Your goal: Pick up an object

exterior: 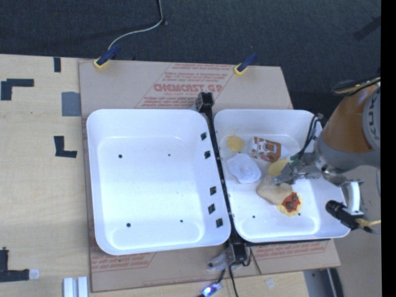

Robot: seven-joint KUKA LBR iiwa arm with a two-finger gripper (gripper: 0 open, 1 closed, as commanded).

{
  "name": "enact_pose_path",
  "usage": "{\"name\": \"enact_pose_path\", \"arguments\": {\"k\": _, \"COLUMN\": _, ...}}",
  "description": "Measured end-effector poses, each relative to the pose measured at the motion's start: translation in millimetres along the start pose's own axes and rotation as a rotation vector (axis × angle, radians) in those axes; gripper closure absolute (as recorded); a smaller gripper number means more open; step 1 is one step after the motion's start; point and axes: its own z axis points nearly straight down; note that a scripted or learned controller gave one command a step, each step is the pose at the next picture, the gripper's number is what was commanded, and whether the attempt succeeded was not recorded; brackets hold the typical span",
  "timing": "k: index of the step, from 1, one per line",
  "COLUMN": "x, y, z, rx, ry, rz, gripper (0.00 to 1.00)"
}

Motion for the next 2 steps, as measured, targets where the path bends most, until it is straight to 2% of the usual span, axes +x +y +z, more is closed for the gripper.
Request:
{"name": "enact_pose_path", "arguments": {"k": 1, "x": -31, "y": 14, "z": 19, "rx": 0.013, "ry": -0.007, "rz": 0.003, "gripper": 1.00}}
{"name": "enact_pose_path", "arguments": {"k": 2, "x": -30, "y": 56, "z": -244, "rx": 0.002, "ry": -0.012, "rz": 0.001, "gripper": 1.00}}
